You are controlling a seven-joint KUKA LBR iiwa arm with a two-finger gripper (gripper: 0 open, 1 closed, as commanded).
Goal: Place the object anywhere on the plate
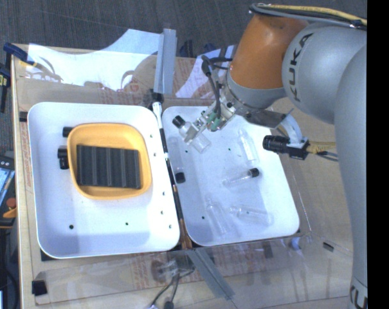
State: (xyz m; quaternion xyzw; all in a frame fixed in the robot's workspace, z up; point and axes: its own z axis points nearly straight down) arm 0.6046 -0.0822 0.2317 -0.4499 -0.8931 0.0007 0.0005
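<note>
A: What takes up most of the view?

B: The grey arm (323, 50) with its orange band, reaching in from the right and bending down over the right bin's far left corner.

A: And below it?

B: Two shallow white bins side by side. The left bin (46, 217) holds the yellow plate (108, 134), a rounded rectangle with a dark ribbed centre. The plate sits toward the bin's far half, probably so it makes a broad, easy target. The right bin (281, 221) holds the loose pieces.

A: What pieces?

B: Several clear plastic tubes (239, 176), some with dark caps, scattered flat across the floor. They are hard to count because they are see-through.

A: Where is the gripper?

B: The gripper (204, 126) hangs low in the right bin's far left corner. A clear tube with a dark cap (188, 129) lies right at its tip. Whether the jaws are apart or clamped on that tube, I cannot tell; the tube may simply rest on the floor.

A: Is there room to move?

B: The tube sits near the bin's left wall and the divider (168, 166) between bins. I judge the carry would need a lift over both rims, then a short move left. Bare white floor around the plate leaves open approach room.
</note>
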